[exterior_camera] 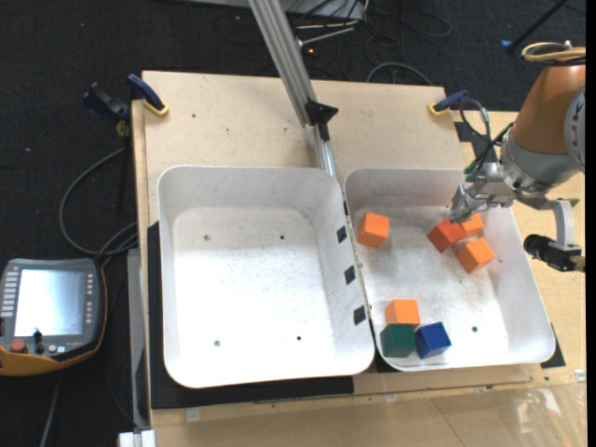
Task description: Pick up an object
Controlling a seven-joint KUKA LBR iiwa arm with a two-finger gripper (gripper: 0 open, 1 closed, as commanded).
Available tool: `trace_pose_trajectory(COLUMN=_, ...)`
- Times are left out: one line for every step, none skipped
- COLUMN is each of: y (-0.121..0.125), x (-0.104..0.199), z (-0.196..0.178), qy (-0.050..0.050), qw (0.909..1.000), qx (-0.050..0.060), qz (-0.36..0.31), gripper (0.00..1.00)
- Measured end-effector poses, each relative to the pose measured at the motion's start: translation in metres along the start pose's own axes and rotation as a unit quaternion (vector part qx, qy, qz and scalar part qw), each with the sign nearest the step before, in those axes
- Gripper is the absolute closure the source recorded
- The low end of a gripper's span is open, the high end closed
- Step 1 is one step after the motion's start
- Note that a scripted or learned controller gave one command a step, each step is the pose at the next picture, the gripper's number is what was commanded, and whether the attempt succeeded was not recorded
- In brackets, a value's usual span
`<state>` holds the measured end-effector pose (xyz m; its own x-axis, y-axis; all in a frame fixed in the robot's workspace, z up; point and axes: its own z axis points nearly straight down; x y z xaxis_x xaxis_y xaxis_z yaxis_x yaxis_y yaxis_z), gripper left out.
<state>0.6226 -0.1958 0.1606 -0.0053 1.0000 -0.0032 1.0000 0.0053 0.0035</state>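
Note:
The right bin [521,287] holds several coloured blocks. An orange cube [374,229] lies alone near its left wall. At the far right a red-orange block [445,236] and an orange block [476,255] lie close together. My gripper [463,207] hangs at the upper edge of this pair, right above the red-orange block, and a small orange piece [472,223] shows just beside its tip. At the front lie an orange block [402,311], a green cube [399,341] and a blue cube [432,339], touching one another.
The left bin [177,250] stands beside the right one, with a shared ridge between them. A slanted metal pole [289,63] rises from the bench's back middle. Clamps sit at the back corners. A teach pendant [47,315] lies off the bench at left.

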Motion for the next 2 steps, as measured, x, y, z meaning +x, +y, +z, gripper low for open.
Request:
trace_pose_trajectory(y=0.001, x=0.0105, z=-0.0054, qy=0.001, qw=1.0, qx=0.001, qz=0.001, gripper=1.0)
trace_pose_trajectory(y=0.0007, x=0.0102, z=-0.0049, qy=0.001, qw=1.0, qx=0.001, qz=0.001, gripper=0.0)
